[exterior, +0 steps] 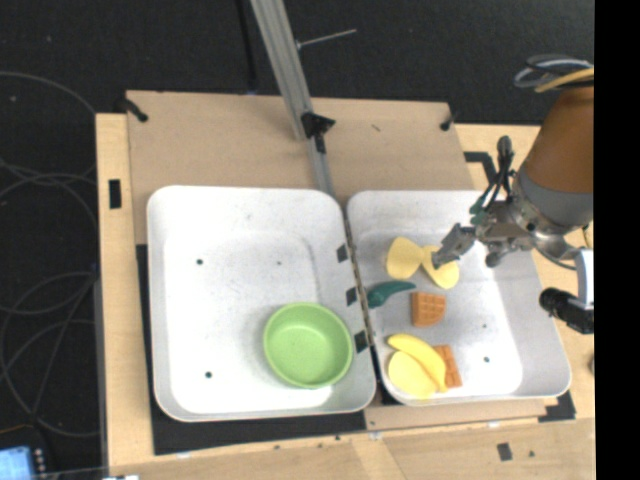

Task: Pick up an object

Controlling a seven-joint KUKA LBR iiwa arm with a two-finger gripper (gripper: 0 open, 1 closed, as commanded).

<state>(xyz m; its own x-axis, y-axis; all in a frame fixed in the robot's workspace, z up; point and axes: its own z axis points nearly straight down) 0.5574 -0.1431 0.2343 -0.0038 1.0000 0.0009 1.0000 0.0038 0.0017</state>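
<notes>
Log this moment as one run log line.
gripper: over right bin, at yellow piece | grasp: not confirmed | green bowl: left bin

Green bowl [308, 344], white bins [240, 218]

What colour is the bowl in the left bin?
Light green, seen plainly in the camera view: the bowl sits near the front right corner of the left bin.
</notes>
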